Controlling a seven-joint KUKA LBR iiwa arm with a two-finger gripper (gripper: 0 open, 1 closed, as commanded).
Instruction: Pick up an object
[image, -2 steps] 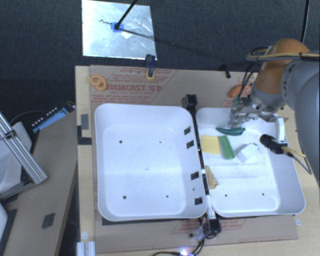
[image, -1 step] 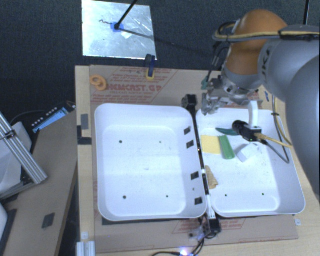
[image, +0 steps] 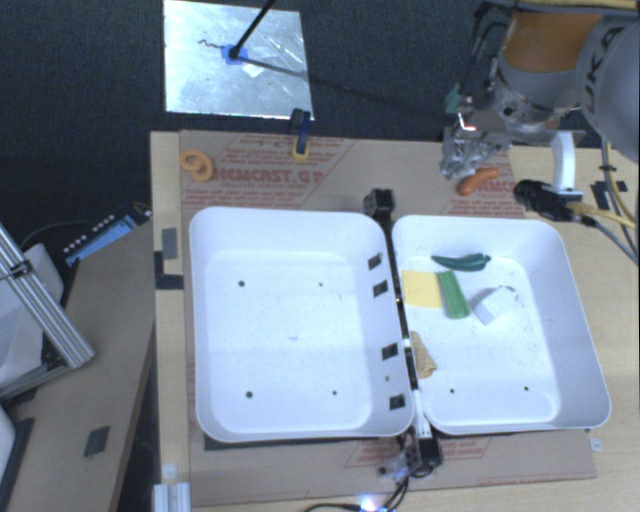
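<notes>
1. The gripper (image: 470, 170) hangs raised above the far edge of the right bin (image: 570, 300), up by the bench; a small orange piece (image: 478, 181) shows at its fingertips, and it appears to be pinched between them, so the lift seems to be the step in hand, though the view is too coarse to be sure of the hold.
2. The next move, judged from this, calls for keeping the squeeze steady and carrying the piece clear of the bin wall without a jolt; a small rounded thing may slip.
3. The orange piece looks smooth, stubby and rounded, likely plastic or rubber.
4. In the right bin lie a dark green curved pod (image: 462, 262), a lighter green stick (image: 454, 295), a flat yellow square (image: 421, 290) that looks spongy, and a small white block (image: 490, 306); a tan scrap (image: 423, 358) sits by the divide.
5. The left bin (image: 215, 300) is shallow, white, smooth plastic.
</notes>
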